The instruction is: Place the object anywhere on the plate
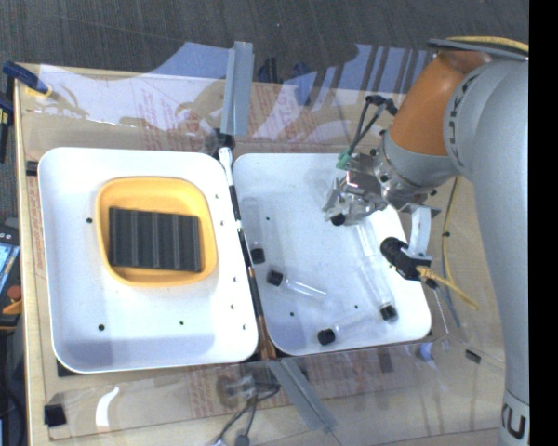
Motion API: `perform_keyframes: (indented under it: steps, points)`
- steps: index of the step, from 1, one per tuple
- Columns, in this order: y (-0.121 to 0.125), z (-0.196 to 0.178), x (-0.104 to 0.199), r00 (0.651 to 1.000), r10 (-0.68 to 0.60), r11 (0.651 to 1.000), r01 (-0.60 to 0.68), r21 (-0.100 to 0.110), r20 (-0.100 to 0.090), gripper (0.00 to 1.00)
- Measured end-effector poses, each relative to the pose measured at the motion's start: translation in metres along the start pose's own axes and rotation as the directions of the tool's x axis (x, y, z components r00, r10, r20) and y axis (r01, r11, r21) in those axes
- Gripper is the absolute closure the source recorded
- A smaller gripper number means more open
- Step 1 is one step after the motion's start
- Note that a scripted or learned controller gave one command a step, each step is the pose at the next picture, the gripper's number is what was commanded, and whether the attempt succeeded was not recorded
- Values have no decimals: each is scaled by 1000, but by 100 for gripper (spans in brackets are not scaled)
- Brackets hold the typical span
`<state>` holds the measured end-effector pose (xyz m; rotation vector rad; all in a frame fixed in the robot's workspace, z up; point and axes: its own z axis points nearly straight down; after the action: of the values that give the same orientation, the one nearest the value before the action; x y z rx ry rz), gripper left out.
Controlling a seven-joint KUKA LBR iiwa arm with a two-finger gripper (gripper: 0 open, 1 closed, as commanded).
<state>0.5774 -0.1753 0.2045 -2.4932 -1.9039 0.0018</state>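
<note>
Not much to read here tbh. Only bit I can make out is a white "KU" on the arm (516,423), way down below the orange band (432,100).

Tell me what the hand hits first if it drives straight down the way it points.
Probably the bare floor of the right bin under the hand; the nearest clear tube lies slightly aside, though depth is unclear.

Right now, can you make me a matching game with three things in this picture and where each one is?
Things:
1. yellow plate
2. clear tubes with black caps
3. pincer

Places:
A. lying in the right bin
B. above the right bin's far part
C. in the left bin

Pairs: 1-C, 2-A, 3-B
</note>
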Motion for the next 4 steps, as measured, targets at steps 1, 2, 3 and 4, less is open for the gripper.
perform_keyframes:
  steps: [1,2,3,4]
  points:
    - [-12,-29,63,972,-234,972,234,-3,3,100]
    - [-13,-49,142,938,-347,938,347,-1,3,100]
    - [13,14,165,819,-573,819,573,3,2,100]
    - [-23,14,171,750,-661,750,661,2,2,100]
